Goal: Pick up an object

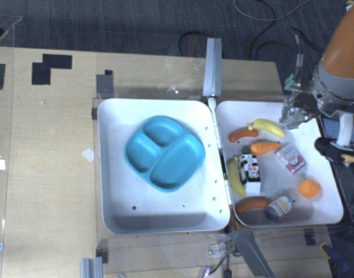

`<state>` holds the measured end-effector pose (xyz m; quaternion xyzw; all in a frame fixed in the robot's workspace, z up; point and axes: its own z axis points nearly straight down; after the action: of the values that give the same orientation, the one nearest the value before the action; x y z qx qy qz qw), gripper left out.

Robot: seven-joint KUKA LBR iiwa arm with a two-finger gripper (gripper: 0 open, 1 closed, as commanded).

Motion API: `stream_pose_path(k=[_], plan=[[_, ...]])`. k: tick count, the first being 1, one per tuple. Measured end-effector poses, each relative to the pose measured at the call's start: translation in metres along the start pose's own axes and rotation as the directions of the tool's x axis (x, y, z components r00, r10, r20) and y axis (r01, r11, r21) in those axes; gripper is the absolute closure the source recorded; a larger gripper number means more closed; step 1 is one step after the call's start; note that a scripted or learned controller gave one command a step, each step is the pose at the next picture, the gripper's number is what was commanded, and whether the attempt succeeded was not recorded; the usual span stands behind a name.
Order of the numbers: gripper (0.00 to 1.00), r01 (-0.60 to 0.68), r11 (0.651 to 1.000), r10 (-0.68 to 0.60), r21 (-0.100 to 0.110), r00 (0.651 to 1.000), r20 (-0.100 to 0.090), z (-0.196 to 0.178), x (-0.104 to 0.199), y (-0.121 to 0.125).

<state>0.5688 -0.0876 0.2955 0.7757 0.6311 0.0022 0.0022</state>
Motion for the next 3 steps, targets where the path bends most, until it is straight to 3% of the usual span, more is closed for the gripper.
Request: stream_pose_path(k=[1, 2, 3], plan=[[1.00, -0.056, 0.998, 0.056, 0.001, 0.998, 0.000, 0.000, -0.017, -0.032], [1.00, -0.048, 0.999, 0.048, -0.003, 0.999, 0.000, -0.011, -0.015, -0.030], [1.00, -0.123, 0.992, 0.123, 0.000, 0.992, 0.002, -0.050, -0.096, 0.010]])
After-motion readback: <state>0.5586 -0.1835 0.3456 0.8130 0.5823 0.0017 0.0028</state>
